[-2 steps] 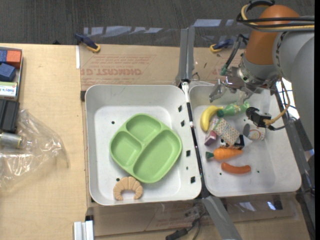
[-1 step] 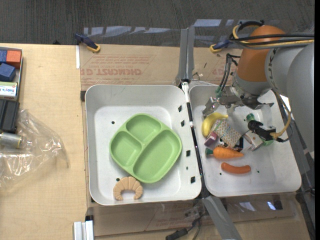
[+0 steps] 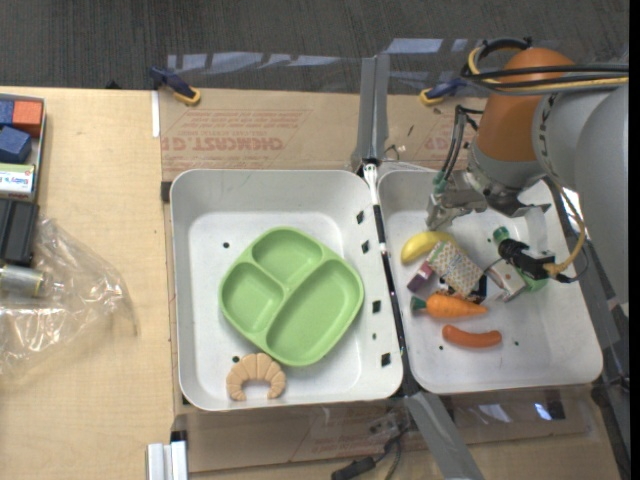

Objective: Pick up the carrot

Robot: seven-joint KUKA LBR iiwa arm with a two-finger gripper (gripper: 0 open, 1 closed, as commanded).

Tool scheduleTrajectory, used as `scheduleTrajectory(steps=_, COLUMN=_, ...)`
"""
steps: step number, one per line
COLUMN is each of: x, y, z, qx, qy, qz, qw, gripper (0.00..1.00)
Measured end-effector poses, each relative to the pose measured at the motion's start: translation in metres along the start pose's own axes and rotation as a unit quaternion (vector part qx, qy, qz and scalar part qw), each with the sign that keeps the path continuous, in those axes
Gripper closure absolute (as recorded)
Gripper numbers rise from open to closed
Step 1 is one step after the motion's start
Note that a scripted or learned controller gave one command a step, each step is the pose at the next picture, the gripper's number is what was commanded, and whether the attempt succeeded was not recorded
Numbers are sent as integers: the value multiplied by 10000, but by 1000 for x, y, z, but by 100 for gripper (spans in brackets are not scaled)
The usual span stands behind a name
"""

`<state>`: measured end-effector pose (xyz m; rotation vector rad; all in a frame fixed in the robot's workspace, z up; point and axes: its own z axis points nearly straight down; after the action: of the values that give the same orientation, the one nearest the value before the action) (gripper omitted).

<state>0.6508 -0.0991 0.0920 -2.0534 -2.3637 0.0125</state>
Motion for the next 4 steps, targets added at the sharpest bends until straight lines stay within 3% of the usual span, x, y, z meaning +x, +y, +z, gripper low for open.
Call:
scheduleTrajectory(steps=1, x=-74, y=-2, z=0, qx=-55, qy=-25, qz=-1639, qw=9865, gripper=100)
scheduleTrajectory(steps=2, x=-41, y=2, z=3, qx=-47, qy=-30, qz=-5408, qw=8411, gripper=100)
scheduleTrajectory(steps=3, x=-99, y=-50, z=3, qx=-48, qy=-42, qz=-6259, qw=7799, gripper=100)
scheduleTrajectory(steps=4, x=-120, y=-26, z=-18, qx=-52, qy=-69, qz=-7886, qw=6148, gripper=100)
